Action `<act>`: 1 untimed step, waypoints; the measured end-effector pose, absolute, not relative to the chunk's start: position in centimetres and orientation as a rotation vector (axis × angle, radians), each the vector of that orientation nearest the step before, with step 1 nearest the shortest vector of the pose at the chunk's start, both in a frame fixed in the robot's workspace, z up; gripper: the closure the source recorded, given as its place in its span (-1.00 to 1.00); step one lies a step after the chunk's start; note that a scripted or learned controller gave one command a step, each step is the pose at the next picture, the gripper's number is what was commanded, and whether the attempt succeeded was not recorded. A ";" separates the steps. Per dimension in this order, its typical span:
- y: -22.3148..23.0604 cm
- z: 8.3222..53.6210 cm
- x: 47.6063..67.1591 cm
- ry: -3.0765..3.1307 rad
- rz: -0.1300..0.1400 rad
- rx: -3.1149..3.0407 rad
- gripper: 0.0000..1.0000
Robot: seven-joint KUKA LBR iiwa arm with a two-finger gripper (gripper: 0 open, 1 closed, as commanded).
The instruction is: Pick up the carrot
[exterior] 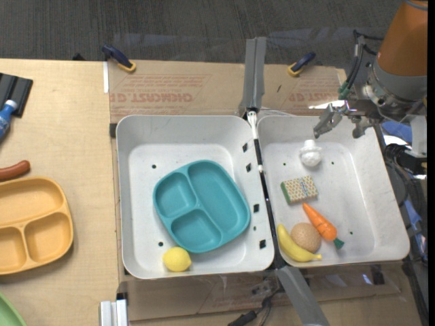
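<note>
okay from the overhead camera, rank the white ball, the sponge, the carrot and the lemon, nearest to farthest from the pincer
1. White ball, just below the pincer, top of the right bin.
2. Sponge, mid right bin.
3. Carrot, lower right bin, beside the egg.
4. Lemon, left bin's bottom edge.

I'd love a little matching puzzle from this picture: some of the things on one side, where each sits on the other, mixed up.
Things:
1. carrot
2. teal divided plate
3. lemon
4. white ball

Places:
A. left bin, centre
B. right bin, far end
C. right bin, beside the egg
D. left bin, near edge

Pairs: 1-C, 2-A, 3-D, 4-B
</note>
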State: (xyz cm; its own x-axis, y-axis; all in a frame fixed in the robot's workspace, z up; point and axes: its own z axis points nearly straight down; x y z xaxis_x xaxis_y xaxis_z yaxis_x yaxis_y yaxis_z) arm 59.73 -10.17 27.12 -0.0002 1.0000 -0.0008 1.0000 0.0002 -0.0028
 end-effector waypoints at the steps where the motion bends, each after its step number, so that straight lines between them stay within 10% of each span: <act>1: -15.1 18.0 54.1 -2.549 0.001 -1.835 -1.00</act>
State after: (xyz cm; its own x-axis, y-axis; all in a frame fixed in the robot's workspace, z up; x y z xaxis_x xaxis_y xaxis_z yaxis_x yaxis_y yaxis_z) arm 54.05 -15.12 17.96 -0.3171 0.9484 0.0005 0.9484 0.3171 -0.0010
